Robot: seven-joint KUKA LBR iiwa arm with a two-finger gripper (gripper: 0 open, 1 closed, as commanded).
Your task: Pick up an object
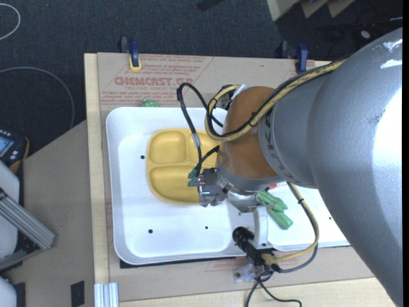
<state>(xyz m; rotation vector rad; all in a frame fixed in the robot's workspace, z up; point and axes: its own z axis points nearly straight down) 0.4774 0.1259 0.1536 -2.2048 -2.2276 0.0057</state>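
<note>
Down from the right of the frame, across most of the right side: the grey arm [358, 126], broad and near the lens, with its orange band [246, 139] at centre frame. Looped around that band, black and yellow cables [192, 110]. Below and left of the band, the tool [206, 189], low over the left bin [128, 190] at the right edge of the yellow plate [169, 165]. Open or closed: cannot tell, with the wrist's bulk and a blur of metal and teal parts in the way. Nothing seen clamped in it.

In the upper middle of the left bin, that yellow plate, divided into compartments, flat on the white floor, its right side hidden under the wrist. Elsewhere on the bin's floor, a few small dark dots.

Just right of the wall between the bins, low in the frame, green pieces [276, 210] in the right bin [319, 232], close beside the arm's wrist and partly covered by it. At the upper left corner of the left bin, near its rim, a small green scrap [149, 103]; on the rim or just outside it, hard to say.

Under both bins, the brown surface [102, 171] with red print along its top. At its top edge, two blue clamps [133, 47].
</note>
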